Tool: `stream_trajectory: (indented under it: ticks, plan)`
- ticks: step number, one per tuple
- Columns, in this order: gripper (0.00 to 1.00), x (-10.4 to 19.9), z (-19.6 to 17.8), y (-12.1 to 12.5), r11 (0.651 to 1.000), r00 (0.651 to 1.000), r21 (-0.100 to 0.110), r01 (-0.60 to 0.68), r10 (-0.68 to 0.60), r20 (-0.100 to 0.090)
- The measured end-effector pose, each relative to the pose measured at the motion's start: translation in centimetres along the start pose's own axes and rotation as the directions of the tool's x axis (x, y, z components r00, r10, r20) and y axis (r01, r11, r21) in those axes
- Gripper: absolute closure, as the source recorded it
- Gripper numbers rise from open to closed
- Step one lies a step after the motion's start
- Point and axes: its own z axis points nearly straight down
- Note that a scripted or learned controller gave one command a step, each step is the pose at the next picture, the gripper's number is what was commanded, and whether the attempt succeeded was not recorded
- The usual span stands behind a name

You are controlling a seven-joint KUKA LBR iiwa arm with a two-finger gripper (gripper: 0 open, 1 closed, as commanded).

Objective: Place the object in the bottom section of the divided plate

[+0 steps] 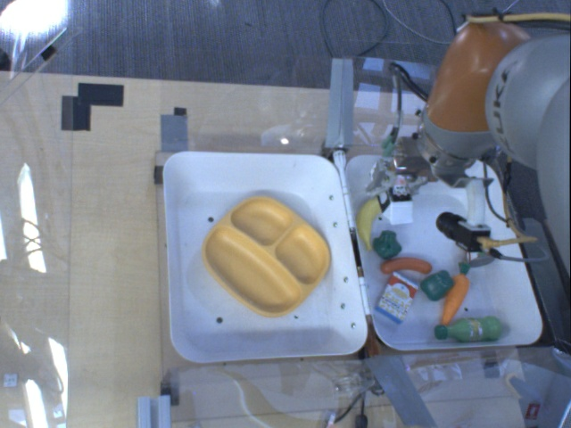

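You see pale wood bench (89, 239) | dark floor (223, 25) at 12 o'clock | gripper (397, 185) grip: cannot tell | yellow divided plate (266, 254) in left bin (192, 328)

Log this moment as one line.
pincer: over right bin, above banana | divided plate: left bin, nothing in it | placement: not done

You are looking at a pale wooden bench (98, 239) bearing two white bins (187, 328), side by side toward three o'clock.

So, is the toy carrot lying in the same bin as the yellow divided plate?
No, the toy carrot lies in the right bin, while the yellow divided plate sits in the left bin.
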Motion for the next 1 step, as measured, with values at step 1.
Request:
stream_trajectory:
  ticks: [1]
  plan:
    - [1.00,7.80,1.60,5.59,0.997,0.997,0.002,0.073,-0.073,-0.001]
